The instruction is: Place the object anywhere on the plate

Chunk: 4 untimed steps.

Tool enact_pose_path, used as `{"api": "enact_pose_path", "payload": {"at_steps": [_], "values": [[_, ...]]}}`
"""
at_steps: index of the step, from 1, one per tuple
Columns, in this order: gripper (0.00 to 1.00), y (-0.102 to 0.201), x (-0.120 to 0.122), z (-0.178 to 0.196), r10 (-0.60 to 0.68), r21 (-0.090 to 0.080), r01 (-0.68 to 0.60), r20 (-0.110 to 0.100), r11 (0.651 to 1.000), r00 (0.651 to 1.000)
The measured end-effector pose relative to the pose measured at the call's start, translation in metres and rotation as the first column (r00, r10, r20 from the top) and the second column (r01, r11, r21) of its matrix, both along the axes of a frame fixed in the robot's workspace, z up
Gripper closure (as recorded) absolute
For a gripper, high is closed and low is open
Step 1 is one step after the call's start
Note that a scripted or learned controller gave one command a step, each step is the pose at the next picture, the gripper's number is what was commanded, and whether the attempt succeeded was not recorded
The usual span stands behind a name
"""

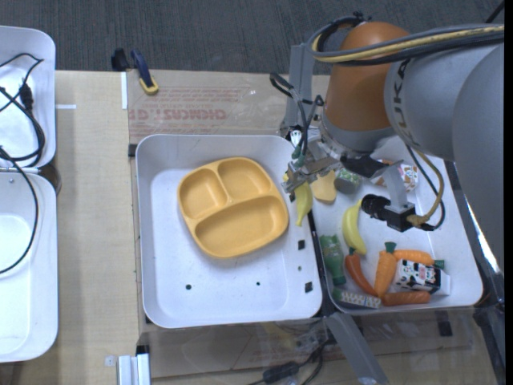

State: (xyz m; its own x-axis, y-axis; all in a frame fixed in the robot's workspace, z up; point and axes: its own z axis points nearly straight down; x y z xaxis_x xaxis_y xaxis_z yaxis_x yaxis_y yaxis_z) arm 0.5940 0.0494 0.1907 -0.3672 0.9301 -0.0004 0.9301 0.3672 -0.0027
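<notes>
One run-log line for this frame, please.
end effector: grips small yellow banana-shaped toy | position: between bins | yellow three-compartment plastic plate: bare | placement: pending

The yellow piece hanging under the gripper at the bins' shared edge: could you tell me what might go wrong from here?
1. The yellow piece dangles by its top end from the gripper, so it might slip before reaching the plate.
2. It hangs over the rims between the bins, so a drop could land it off the plate.
3. The plate is tilted in the left bin; a release near its edge may roll off.
</notes>
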Motion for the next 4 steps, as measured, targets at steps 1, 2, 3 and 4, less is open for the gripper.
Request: {"api": "enact_pose_path", "payload": {"at_steps": [1,2,3,4], "values": [[1.00,0.019,0.001,0.059,0.011,0.000,-0.011,0.002,1.000,1.000],[1.00,-0.025,-0.006,0.003,0.244,0.000,-0.244,0.000,0.970,0.970],[1.00,0.023,-0.029,0.063,0.298,0.001,-0.298,0.001,0.955,0.955],[1.00,-0.029,0.004,0.051,0.482,0.000,-0.482,0.002,0.876,0.876]]}}
